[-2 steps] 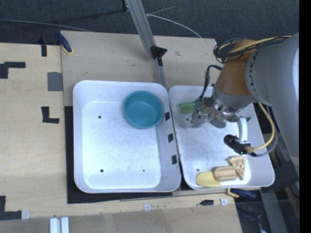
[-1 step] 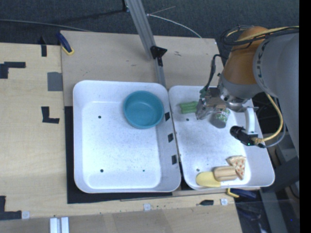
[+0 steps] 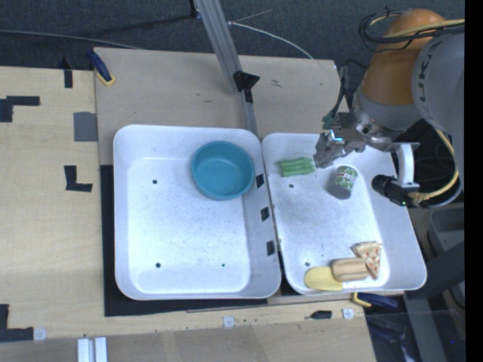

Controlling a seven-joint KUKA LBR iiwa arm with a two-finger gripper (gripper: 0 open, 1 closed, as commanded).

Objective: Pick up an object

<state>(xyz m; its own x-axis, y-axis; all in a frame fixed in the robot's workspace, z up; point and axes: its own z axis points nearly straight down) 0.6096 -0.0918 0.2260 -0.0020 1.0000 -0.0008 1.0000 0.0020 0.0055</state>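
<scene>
**Gripper low over right bin's far end, nothing seen betw. its fingers**

Here, the grey arm w/ orange band (image 3: pixel 400 55) reaches in from the right, and its two-finger gripper (image 3: pixel 326 157) sits over the far part of the right shallow white bin (image 3: pixel 396 236). The gripper's tip is just beside the small flat green block (image 3: pixel 296 167), on that block's right end; whether they touch is unclear. Can't tell how far the fingers are spread, since they look dark and blurred together at this angle. No obj. is visible clamped in them.

Candidate objs. in the right bin:
- green block, lying flat near the far-left corner, close to the bin's dividing wall
- small round can w/ green-and-white label (image 3: pixel 344 180), tilted or on its side, just right of the gripper and below the wrist
- yellow rounded piece (image 3: pixel 322 279) at the near edge, touching a tan sausage-like roll (image 3: pixel 349 269)
- toy pizza slice, tan w/ red spots (image 3: pixel 369 255), just beside the roll, near the near-right corner

The left shallow white bin (image 3: pixel 151 225) holds a round blue bowl (image 3: pixel 223 170), upright, in its far-right part, well apart from the gripper.

Both bins rest side by side on the light wooden surface (image 3: pixel 45 202). A slanted grey metal pole (image 3: pixel 223 44) runs down from the top to the gap betw. the bins. Black cables (image 3: pixel 423 194) loop beside the arm's wrist on the right.
</scene>
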